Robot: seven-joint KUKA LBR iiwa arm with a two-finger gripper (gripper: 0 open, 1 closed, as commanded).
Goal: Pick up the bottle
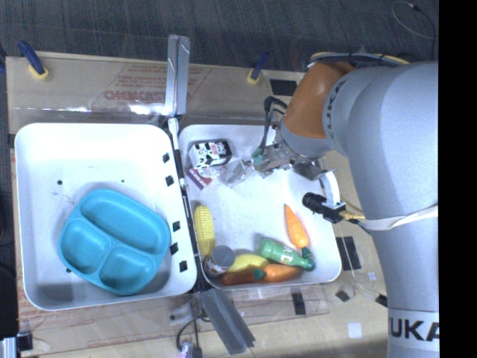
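The bottle (285,253) is green with a white label and lies on its side near the front right corner of the right bin (246,203). It rests against a yellow banana (246,261) and an orange carrot (270,273). My gripper (257,160) hangs low over the back of the same bin, well behind the bottle and apart from it, next to a black-and-white cow-patterned carton (211,153). The arm's grey body and orange band cover the bin's back right corner.
A corn cob (203,230) lies along the right bin's left wall, a grey-capped can (221,258) sits at its front, and a second carrot (296,226) lies near the right wall. A blue divided plate (112,239) rests in the left bin (45,162).
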